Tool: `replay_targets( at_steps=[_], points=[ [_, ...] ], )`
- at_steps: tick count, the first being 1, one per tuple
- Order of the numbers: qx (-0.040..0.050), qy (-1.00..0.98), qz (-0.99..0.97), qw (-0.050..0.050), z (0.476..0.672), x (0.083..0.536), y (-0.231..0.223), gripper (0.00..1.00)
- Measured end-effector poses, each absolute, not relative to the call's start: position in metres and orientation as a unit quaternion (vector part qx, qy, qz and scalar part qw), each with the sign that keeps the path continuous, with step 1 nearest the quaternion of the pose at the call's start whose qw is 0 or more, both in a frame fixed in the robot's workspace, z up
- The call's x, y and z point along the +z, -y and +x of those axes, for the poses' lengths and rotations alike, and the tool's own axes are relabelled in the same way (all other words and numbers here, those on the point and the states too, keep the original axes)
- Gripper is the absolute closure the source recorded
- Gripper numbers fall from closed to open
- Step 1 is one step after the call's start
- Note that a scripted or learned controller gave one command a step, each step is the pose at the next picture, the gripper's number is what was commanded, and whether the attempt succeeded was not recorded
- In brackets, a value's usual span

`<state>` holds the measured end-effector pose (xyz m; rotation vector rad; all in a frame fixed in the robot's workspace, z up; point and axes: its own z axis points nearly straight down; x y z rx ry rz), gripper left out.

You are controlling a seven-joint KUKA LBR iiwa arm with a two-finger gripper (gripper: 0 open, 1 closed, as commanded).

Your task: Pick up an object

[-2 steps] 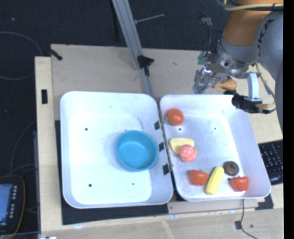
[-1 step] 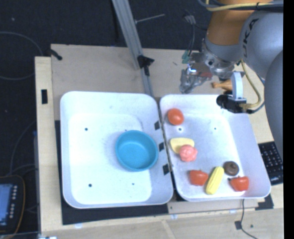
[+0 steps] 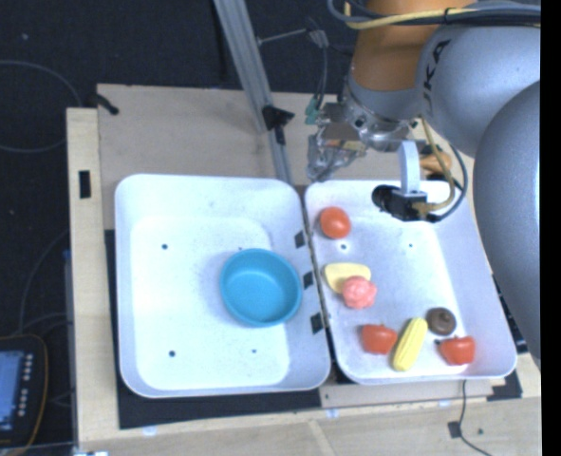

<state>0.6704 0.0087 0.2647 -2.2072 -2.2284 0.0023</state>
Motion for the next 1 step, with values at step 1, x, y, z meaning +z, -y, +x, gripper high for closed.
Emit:
replay_targets(
  at_steps=[1],
  points=[
    [0.0019,0.710,-0.704,0.002,0.6612,0.2478,-0.0515,1.00]
  ],
)
